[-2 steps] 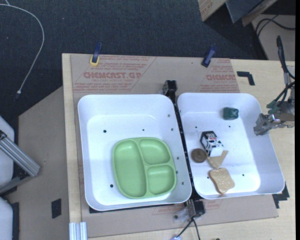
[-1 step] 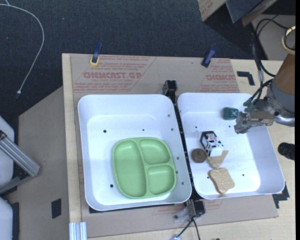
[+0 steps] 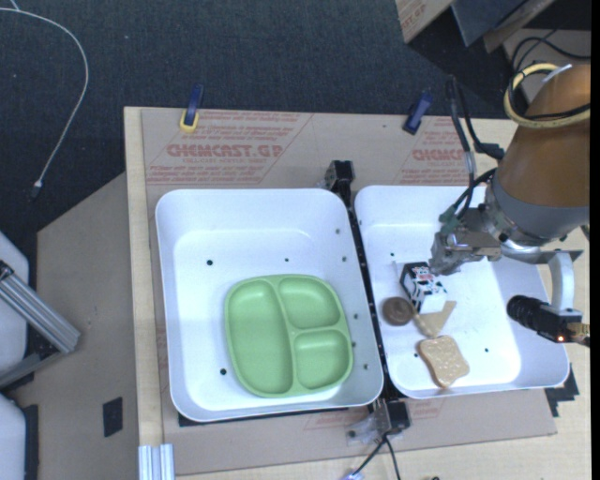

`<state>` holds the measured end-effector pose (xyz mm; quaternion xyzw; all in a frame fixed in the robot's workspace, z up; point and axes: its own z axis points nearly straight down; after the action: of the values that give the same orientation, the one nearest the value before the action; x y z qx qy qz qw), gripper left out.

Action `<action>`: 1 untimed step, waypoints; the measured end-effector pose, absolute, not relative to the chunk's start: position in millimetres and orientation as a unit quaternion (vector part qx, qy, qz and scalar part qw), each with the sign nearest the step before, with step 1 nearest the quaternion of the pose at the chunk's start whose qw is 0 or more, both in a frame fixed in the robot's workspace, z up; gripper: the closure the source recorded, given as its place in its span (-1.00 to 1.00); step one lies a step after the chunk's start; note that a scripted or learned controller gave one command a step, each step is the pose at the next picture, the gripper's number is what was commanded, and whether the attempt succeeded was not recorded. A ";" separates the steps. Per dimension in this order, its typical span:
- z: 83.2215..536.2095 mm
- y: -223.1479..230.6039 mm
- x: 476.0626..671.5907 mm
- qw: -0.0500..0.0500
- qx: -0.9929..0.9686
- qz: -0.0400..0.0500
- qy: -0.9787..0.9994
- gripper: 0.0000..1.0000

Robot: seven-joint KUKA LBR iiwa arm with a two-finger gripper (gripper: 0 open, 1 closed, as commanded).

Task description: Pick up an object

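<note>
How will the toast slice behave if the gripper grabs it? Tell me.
The toast slice lies flat in the right bin, so its low profile probably gives the gripper little edge to pinch. It looks like a toy, likely light and stiff. Pushed, it would probably slide, not roll.

Place: a robot lab or test room.
Floor: dark carpet across the top of the frame, a white cable trailing at upper left.
Bench: board under protective film, held by clamps along its upper edge.
Setup: two white bins side by side.
Machine: grey and orange arm at right.
Clutter: cardboard boxes at upper right.
</note>
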<state>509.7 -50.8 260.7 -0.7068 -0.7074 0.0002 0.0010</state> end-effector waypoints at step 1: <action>247.7 7.8 501.4 0.002 -0.705 0.000 -0.709 1.00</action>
<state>501.4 7.8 247.7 -0.7049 -0.7093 0.0003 0.0023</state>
